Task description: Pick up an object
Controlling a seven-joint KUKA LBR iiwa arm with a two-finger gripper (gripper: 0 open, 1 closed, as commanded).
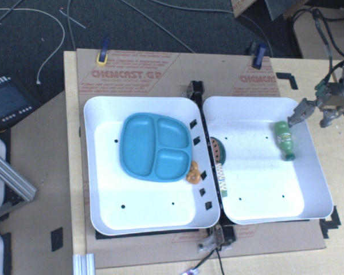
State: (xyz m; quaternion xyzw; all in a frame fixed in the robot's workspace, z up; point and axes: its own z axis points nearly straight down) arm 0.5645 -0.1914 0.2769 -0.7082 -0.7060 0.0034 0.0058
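A small green bottle lies in the right bin, near its far right side. My gripper hangs over that bin's far right rim, just up and right of the bottle. Its two fingers stand apart and open, with nothing between them. One fingertip is close above the bottle's top end. A blue divided plate lies in the left bin. A small orange-brown object rests at the plate's lower right corner.
A round dark object and a striped strip lie against the right bin's left wall, by the divider between the bins. Cables cross the floor at the back left, and blue clamps hold the board's far edge.
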